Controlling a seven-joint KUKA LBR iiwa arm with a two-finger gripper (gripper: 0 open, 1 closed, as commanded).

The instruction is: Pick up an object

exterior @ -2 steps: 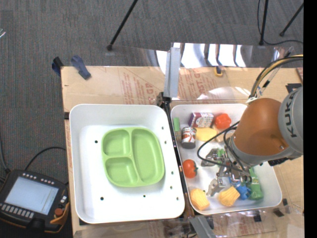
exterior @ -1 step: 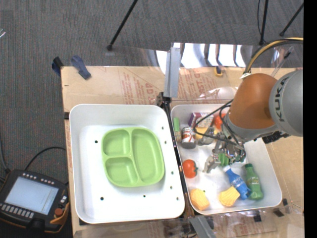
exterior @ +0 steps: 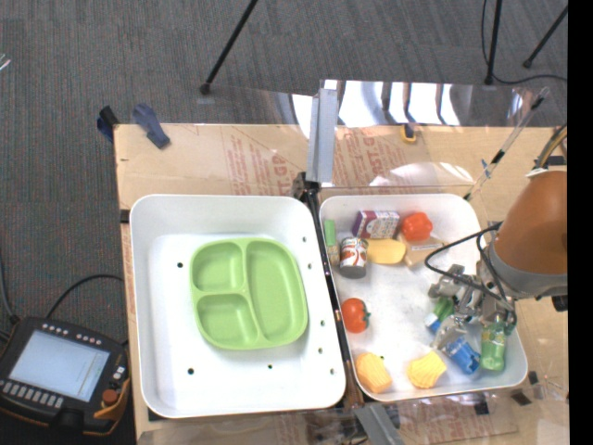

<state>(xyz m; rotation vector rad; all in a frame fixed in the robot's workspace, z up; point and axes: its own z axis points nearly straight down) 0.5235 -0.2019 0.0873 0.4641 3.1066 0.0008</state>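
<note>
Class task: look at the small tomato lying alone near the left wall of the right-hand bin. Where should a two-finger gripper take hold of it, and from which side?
Grip the tomato across its round red body, coming straight down from above. It sits apart from the other toys, with bare bin floor to its right, so the fingers probably have room there; the bin wall close on its left makes a sideways approach awkward.

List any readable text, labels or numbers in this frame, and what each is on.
None can be read outright.
Cardboard sheet under the bins: red print, upside down and too faint to read.
Small carton: label too small.
Can: label blurred.
Pendant screen: nothing legible.
</note>
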